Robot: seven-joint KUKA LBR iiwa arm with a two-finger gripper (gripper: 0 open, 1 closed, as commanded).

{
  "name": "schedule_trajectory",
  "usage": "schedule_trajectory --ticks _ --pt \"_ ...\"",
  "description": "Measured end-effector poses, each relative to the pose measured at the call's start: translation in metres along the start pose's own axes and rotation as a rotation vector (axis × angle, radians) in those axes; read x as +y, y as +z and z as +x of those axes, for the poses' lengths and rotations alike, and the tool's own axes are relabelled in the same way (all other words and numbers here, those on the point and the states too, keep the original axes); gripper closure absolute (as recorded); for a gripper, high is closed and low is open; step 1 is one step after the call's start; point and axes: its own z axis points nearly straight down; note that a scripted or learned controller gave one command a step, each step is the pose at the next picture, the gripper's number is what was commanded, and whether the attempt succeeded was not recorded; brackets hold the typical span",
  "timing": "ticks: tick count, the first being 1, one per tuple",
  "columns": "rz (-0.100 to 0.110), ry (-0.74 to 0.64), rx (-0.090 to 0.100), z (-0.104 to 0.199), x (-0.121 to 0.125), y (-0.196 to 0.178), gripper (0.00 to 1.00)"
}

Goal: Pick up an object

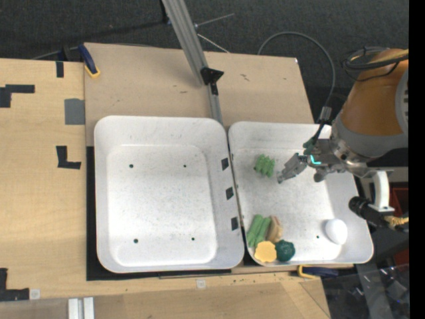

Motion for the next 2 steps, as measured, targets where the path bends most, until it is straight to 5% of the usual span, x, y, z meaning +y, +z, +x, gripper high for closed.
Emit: schedule_trajectory --ticks 1,2 --pt "-0.004 -0.001 -0.001 0.000 0.001 -0.002 0.00" --pt "0.000 -0.001 -0.001 0.001 0.008 0.045 0.00"
